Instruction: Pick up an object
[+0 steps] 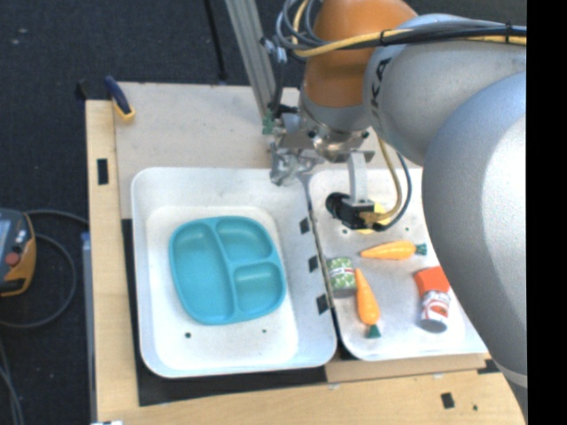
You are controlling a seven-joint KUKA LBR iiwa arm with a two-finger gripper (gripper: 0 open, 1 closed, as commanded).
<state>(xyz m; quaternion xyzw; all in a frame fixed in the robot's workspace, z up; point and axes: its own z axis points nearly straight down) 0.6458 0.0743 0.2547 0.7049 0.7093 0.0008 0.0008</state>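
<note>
Camera view: which step is this?

— Approach, I'd say. The gripper hangs over the far end of the bench, about where the two bins' rims meet. I cannot tell whether it is open or closed, and I see nothing held in it.

— Where are the things to pick?

— In the right bin: one carrot lying crosswise, another carrot lying lengthwise, a small green tin just beside it, and a red can on its side. The left bin holds a blue plate.

— The next move?

— Probably shift toward the near side of the right bin, then descend over one item.

— Room?

— The crosswise carrot lies apart from the rest, so it looks easiest. The green tin sits close to the bin's left wall and the lengthwise carrot, which leaves little clearance there. The plate is flat and wide, likely awkward to grasp.
</note>
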